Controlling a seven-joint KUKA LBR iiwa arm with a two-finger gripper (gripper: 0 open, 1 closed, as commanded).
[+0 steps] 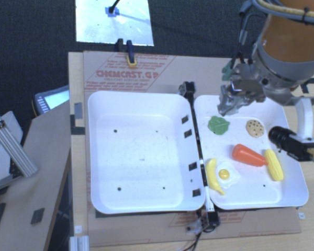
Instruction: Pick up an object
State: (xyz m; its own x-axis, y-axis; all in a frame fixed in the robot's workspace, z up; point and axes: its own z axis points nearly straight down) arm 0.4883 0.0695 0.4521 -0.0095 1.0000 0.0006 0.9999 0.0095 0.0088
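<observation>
Above the right bin [290,192] hangs the gripper [227,107], just over the green leaf-like piece [218,125]; its tips are close to the leaf, but I cannot tell if they touch or how the hand is set. Other objs lie in same bin: cookie [255,128], carrot [248,155], corn [273,164], banana [213,174] w/ fried egg [226,175] beside it. Left bin [141,150] sits next to it.
</observation>
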